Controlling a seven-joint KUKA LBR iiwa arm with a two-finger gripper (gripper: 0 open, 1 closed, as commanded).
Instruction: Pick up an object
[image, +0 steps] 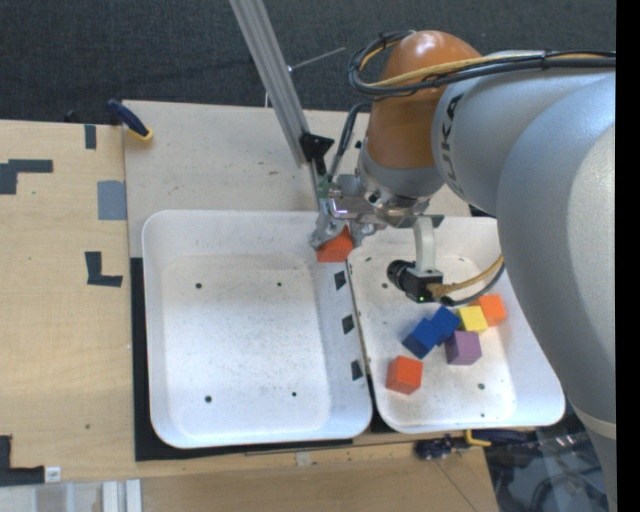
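We're looking down on the bench (230, 170) with its two white bins, and the big grey arm (540, 200) swings in from the right, filling much of that side. Its orange band (415, 75) sits high in the picture, and below it the hand (335, 235) hangs right over the seam between the two bins, at their far end.

There's an orange-red block (335, 247) at the hand's tip, tucked directly under the metal parts. We can see the block's lower faces, but its top is covered by the hand. It looks pinched there, close in against the fingers, yet the fingers themselves are lost in a clutter of metal and shadow, so we cannot tell how wide they stand or whether they truly clamp the block.

Over in the right bin (520, 405) we've got a small group lying near each other: a blue block (433, 331), a purple block (463, 347), a yellow block (473, 319), an orange block (492, 308) and a red-orange block (405, 374) set a little apart toward the near rim. A black part of the arm with a cable (412, 279) hangs above that bin and hides some of its floor. The arm also cuts off the right bin's far right side.

The left bin (240, 340) shows speckled white floor. A slanted grey pole (275, 75) crosses the top of the view.
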